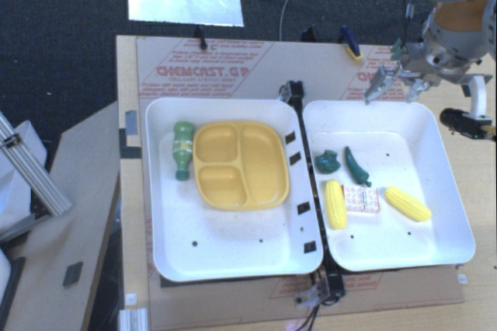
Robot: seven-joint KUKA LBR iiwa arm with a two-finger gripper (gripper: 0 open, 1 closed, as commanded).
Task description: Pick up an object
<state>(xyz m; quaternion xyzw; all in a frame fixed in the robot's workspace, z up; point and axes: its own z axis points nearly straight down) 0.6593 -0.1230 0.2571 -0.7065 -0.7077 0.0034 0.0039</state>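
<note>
The right bin (443,166) holds a dark teal lump (328,162), a slim dark green pepper (357,166), an upright yellow corn cob (335,203), a second corn cob (407,203) lying aslant, and a small white and red box (361,199) between the cobs. My gripper (397,87) hangs over the far rim of the right bin, well above and behind these objects. Its two fingers are spread apart and nothing is between them.
The left bin (167,244) holds a yellow divided plate (239,165) and a green bottle (182,150) lying beside it. A black divider strip (304,182) runs between the bins. A blue clip (351,42) and cables lie behind the bins.
</note>
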